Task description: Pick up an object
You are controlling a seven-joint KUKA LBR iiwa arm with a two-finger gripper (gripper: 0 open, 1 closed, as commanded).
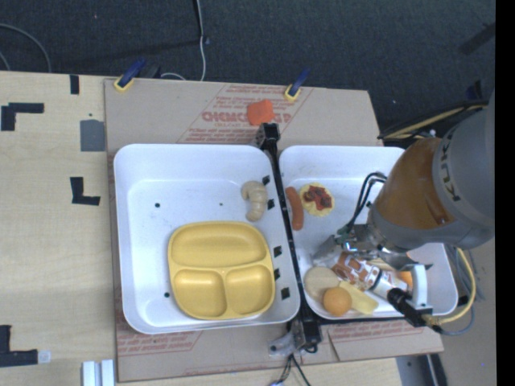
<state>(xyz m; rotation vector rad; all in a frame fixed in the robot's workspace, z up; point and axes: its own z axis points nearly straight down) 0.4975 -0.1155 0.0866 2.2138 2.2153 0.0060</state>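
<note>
Pale wood-grain bench (48,256) fills the left of the frame, overlaid by a sheet of brown cardboard (201,119) with red printing. Two shallow, glossy white bins sit on the cardboard side by side.

At the lower edge of the right bin (346,163) lies a small round orange ball (337,300), touching a flat pale disc (319,280) at its upper left. Just above them is a crinkled printed packet (366,273), red, white and brown. The claw (348,246) hovers at the packet's upper left end, low in the bin. Whether it is released or clenched cannot be told, and nothing is seen gripped in it. The bulky arm (418,191), grey with a smooth orange band, reaches in from the right.

In the lower half of the left bin (133,215) lies a yellow plate (221,268), matte, rounded and split into three compartments.

Further up the right bin, a slim reddish sausage (294,207) lies along the dividing wall, with a small yellow tart (317,199) with a red centre just beside it. Across the wall, in the left bin, lies a beige mushroom (255,199) with a knobbly cap.

Beyond the bins an orange block (259,112) rests on the cardboard, and two blue-and-yellow clamps (129,75) pin its far edge. Dark, coarse carpet floor (322,22) lies past that.
</note>
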